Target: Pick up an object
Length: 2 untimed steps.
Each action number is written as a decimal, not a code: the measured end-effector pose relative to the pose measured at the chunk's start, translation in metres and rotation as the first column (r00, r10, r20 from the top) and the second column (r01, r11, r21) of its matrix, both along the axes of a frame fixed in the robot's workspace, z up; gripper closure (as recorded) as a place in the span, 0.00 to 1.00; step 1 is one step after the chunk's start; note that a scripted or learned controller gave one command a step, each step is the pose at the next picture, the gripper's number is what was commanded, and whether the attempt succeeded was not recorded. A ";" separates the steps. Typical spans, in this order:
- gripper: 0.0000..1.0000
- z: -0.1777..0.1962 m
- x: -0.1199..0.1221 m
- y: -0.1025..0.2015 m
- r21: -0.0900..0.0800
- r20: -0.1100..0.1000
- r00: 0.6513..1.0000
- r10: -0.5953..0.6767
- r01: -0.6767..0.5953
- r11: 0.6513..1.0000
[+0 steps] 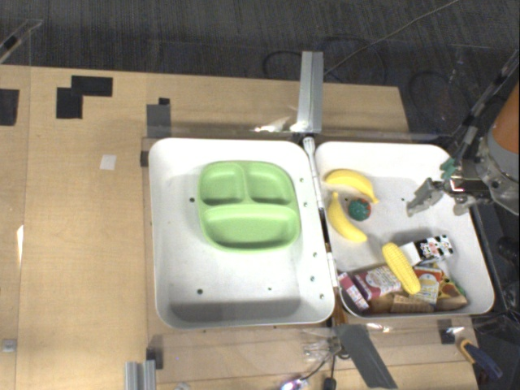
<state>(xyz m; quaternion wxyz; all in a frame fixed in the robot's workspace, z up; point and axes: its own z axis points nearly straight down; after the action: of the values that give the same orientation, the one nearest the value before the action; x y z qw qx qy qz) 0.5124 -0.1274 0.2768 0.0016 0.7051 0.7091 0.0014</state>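
— Where's the gripper (pixel 439 196) right now?

— I see it over the right bin (pixel 390 154), near that bin's right edge, toward the far corner. Its fingers stand apart, and I see nothing between them. One grey finger (pixel 422 197) points left over bare white floor.

— What's closest to it?

— A small black and white packet (pixel 434 247) lies just below it, by the right wall. Left of the gripper, well apart, I have two bananas: one banana (pixel 352 183) curved near the far left corner, a second banana (pixel 344 221) beneath it along the left wall, and a small green ball (pixel 358 210) tucked between them, touching both as far as I can tell.

— And the near edge?

— A corn cob (pixel 400 267) lies at a slant over a heap of snack packets (pixel 390 289) filling the near side of that bin.

— The other bin?

— The left bin (pixel 171 242) carries a green divided plate (pixel 247 203), set toward its far right part, flat on the floor.
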 end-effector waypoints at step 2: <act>0.00 -0.005 0.062 0.045 0.000 0.003 0.998 0.055 -0.055 0.998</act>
<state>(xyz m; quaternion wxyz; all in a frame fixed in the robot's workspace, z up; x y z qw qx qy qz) 0.5747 -0.0824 0.2721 0.0026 0.6852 0.7283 0.0024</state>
